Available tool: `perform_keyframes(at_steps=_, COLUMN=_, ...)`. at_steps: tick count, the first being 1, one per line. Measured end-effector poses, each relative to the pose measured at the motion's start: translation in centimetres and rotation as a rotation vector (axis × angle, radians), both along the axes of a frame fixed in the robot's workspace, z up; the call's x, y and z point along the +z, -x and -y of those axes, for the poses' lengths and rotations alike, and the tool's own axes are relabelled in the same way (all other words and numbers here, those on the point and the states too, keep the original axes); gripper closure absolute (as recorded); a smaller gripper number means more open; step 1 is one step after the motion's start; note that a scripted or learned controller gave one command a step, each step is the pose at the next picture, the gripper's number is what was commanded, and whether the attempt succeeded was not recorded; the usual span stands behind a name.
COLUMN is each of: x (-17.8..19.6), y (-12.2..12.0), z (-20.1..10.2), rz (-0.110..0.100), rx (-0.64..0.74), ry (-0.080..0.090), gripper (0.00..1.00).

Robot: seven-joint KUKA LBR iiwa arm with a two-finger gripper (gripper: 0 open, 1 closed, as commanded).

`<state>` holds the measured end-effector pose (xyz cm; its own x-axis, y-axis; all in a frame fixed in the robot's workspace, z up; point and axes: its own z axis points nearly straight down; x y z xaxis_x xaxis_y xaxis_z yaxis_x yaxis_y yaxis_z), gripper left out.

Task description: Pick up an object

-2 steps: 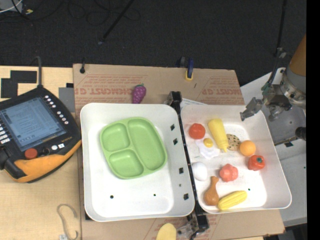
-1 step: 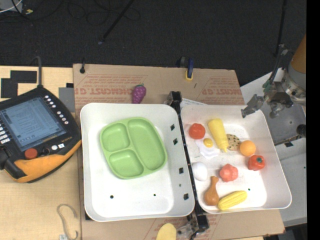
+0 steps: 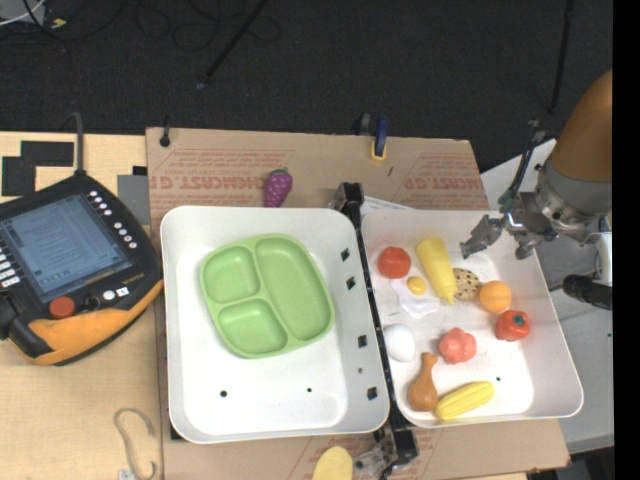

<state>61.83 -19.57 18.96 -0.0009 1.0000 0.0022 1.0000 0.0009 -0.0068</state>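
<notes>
Several toy foods lie in the right bin [image 3: 560,388]: a red tomato [image 3: 394,261], a yellow banana [image 3: 436,266], a speckled cookie [image 3: 466,284], an orange [image 3: 494,296], a small red pepper [image 3: 512,325], a pink piece [image 3: 457,345], a white egg [image 3: 400,343], a drumstick [image 3: 425,382] and a corn cob [image 3: 465,400]. My gripper [image 3: 497,245] hangs over the bin's upper right part, just above the cookie and orange. Its fingers are spread open with nothing between them.
The left bin [image 3: 190,388] holds a green divided plate [image 3: 266,295]. Purple grapes [image 3: 278,187] lie on the cardboard behind it, and a yellow lemon [image 3: 333,463] lies in front of the bins. A teach pendant [image 3: 70,258] rests at the far left.
</notes>
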Motion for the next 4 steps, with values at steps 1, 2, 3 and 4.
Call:
perform_keyframes(at_steps=1, x=-4.9, y=-0.9, z=-0.6, rz=0.001, rx=0.005, ry=0.000, gripper=0.00)
perform_keyframes(at_steps=2, x=-10.0, y=-1.0, z=-1.0, rz=0.007, rx=0.008, ry=0.001, gripper=0.00)
perform_keyframes(at_steps=3, x=-8.6, y=-1.2, z=-0.9, rz=0.012, rx=0.009, ry=0.004, gripper=1.00)
perform_keyframes(at_steps=4, x=-2.5, y=-2.0, z=-0.9, rz=0.011, rx=-0.002, ry=0.003, gripper=1.00)
